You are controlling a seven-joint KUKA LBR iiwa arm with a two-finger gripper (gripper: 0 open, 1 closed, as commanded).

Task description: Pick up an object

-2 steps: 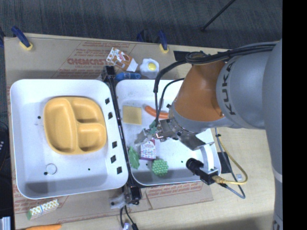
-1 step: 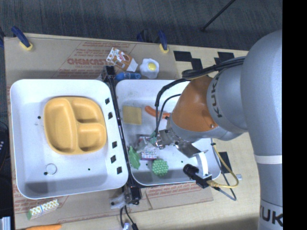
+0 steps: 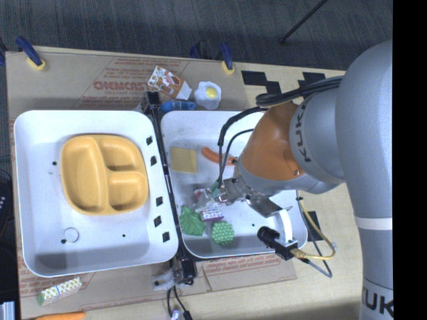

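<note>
Gripper (image 3: 215,204) low in the right bin (image 3: 200,120), down among a cluster of small items near the bin's middle; the arm (image 3: 313,145) with its orange band covers the bin's right half. Whether the gripper is open or closed, or clamped on anything, cannot be told.

Candidate objects in the right bin:
- Small white-and-purple packet (image 3: 212,213) directly at the gripper tip, touching or just under it; long axis roughly left-right, slightly tilted. Cannot tell if it is gripped.
- Red-pink item (image 3: 202,195) just left of the tip, partly hidden.
- Green leafy piece (image 3: 192,221) below-left, near the divider between the bins.
- Green textured ball (image 3: 222,233) just below the tip, near the bin's front wall.
- Yellow square block (image 3: 184,159) lying flat, above the cluster, apart from it.
- Orange carrot-like stick (image 3: 212,155) right of the block, long axis left-right, its right end hidden by the arm.

Left bin (image 3: 27,199) holds a yellow divided tray (image 3: 103,173), flat, compartments up.

Outside the bins, on the bench beyond the right bin: a printed carton (image 3: 163,80), a blue item (image 3: 177,105), a white-and-yellow egg-like toy (image 3: 208,94).
</note>
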